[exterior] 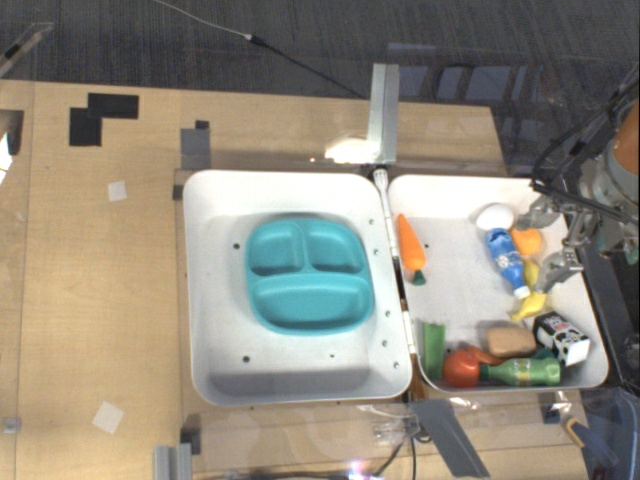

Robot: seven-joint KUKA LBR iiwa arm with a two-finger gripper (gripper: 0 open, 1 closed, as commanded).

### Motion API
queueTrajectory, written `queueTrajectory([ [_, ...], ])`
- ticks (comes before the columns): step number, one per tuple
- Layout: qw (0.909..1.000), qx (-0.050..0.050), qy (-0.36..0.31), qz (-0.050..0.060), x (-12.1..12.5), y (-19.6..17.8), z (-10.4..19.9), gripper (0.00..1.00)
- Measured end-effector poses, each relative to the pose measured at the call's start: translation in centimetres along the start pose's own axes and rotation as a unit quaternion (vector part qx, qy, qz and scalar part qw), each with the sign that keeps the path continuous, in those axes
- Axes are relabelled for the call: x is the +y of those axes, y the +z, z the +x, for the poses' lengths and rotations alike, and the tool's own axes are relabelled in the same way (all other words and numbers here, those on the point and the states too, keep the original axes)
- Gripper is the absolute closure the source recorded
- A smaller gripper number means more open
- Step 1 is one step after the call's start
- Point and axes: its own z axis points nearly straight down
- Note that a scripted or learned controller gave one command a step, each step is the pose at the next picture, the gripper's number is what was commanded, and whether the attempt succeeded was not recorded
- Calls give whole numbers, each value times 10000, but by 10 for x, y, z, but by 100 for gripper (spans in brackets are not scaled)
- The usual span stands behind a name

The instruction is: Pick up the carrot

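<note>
Orange carrot (410,248) lies by the right bin's (455,193) left wall; end effector (556,240) open, empty; no writing legible.

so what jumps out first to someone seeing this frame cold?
The teal divided plate in the middle of the left bin, alone there. Then the clutter along the right bin's right and near sides: a blue bottle, a tomato, a green bottle. The carrot lies apart at that bin's left wall, with the gripper over the far right side.
</note>
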Motion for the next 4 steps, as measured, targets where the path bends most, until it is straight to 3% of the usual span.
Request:
queueTrajectory([
  [1, 9989, 24, -460, -14, -38, 78, -52, 0],
  [2, 9952, -35, -975, 5, -41, 173, -77, 0],
  [3, 9872, -75, -1592, 27, -46, 46, -114, 0],
  [4, 9786, -87, -2054, 37, -47, 141, -109, 0],
])
